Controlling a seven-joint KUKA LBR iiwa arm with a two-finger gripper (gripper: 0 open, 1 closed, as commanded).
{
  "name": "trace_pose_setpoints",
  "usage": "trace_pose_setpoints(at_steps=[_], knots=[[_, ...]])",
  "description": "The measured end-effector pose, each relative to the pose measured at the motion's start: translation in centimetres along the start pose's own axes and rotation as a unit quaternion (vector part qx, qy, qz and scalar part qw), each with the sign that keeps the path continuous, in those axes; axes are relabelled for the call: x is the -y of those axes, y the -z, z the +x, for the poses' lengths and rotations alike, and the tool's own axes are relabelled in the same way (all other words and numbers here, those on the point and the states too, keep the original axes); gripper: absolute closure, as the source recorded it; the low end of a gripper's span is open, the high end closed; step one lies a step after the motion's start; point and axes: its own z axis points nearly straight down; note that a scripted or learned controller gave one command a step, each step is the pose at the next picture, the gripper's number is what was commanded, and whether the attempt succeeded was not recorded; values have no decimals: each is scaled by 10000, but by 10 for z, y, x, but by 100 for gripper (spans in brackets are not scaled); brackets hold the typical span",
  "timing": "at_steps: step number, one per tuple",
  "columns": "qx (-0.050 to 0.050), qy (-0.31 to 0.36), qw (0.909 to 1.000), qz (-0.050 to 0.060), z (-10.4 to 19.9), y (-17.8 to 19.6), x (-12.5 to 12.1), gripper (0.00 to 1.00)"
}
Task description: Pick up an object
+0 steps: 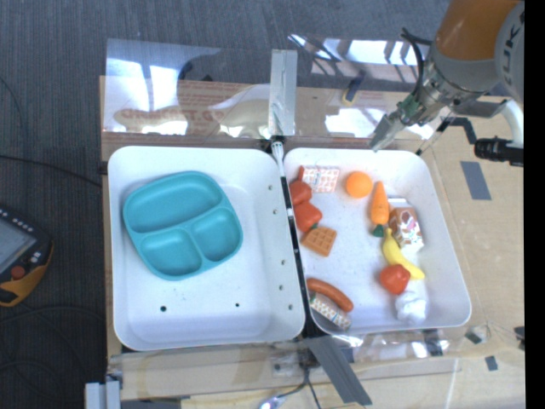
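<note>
The right bin (pixel 443 228) holds several toy foods: an orange ball (pixel 358 184), a carrot (pixel 378 203), a banana (pixel 400 258), a waffle square (pixel 318 241), red pepper pieces (pixel 306 216), a red-and-white packet (pixel 320 177), a hot dog (pixel 329 294) and a red tomato-like piece (pixel 393 278). My gripper (pixel 381 136) hangs over the back rim of the right bin, up and to the right of the orange ball, pointing down-left. It is apart from every object and nothing shows in it.
The left bin (pixel 255 313) carries a blue divided plate (pixel 181 222). A divider (pixel 289 228) runs between the two bins. A brown-and-white toy (pixel 405 225) and a white lump (pixel 410 307) lie near the right bin's right wall. Reflective panels (pixel 213 100) stand behind both bins.
</note>
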Motion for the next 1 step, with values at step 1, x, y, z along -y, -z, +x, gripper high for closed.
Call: trace_pose_setpoints(at_steps=[1], knots=[[-13,308,9995,14,-96,-105,39,100]])
